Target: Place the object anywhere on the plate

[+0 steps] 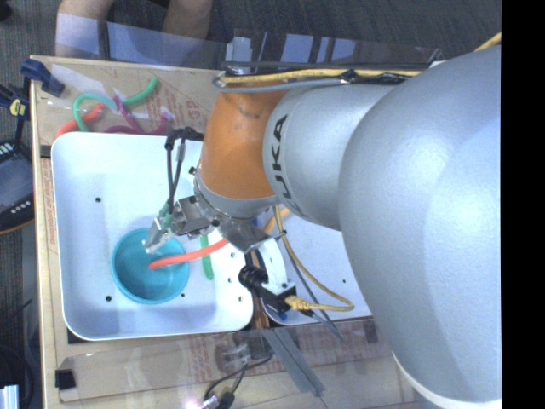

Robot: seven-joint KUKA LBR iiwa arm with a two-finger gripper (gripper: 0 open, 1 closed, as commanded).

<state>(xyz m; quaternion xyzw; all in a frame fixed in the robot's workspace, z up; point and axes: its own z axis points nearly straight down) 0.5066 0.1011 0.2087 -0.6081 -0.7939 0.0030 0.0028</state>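
Note:
A round blue plate [146, 275] lies in the lower middle of the left white bin [85, 194]. My gripper [160, 231] hangs over the plate's upper right rim. An orange stick-like object [192, 254] lies slanted, one end over the plate and the other toward the gripper body. A green stick [207, 267] sits just right of the plate, beside the orange one. Whether the orange object is between the fingers or resting on the plate cannot be made out.
The arm's big grey body [400, 194] and orange band [243, 156] cover the right bin. Coloured loops and straws [111, 109] lie on the bench above the left bin. Cables [294, 301] hang below the wrist.

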